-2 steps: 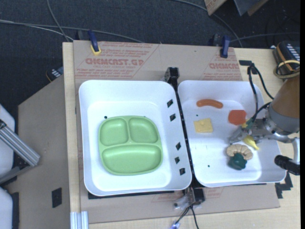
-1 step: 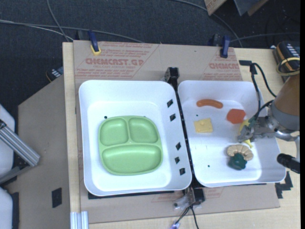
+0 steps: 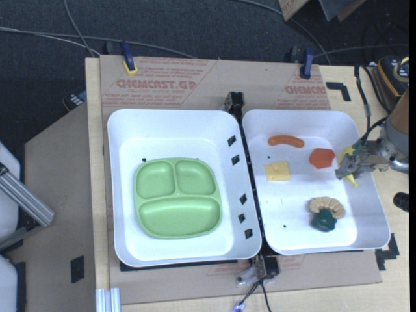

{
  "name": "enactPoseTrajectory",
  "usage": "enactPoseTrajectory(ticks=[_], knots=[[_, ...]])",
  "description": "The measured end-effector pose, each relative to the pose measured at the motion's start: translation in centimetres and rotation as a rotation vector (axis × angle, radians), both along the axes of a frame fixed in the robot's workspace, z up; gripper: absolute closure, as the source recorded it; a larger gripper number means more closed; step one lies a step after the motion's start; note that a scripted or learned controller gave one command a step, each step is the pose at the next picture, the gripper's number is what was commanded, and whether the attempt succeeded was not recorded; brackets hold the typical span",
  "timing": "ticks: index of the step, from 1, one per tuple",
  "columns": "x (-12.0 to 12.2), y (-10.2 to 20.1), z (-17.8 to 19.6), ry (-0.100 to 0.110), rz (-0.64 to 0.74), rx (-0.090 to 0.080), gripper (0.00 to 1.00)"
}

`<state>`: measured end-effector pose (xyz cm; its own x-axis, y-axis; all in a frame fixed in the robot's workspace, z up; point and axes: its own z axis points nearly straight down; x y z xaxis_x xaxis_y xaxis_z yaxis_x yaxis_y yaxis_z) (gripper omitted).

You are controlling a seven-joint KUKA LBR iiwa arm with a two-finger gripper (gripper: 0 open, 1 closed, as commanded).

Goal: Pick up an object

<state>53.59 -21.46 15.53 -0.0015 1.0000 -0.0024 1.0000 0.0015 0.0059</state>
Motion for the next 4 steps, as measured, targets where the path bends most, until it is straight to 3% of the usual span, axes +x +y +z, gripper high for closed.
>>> enactPoseTrajectory(ticks=[2, 4], knots=[[0.5, -0.8, 8.9, 0.000, 0.000, 0.000, 1.00], [3.3, 10.3, 8.6, 0.004, 0.006, 0.005, 1.00]])
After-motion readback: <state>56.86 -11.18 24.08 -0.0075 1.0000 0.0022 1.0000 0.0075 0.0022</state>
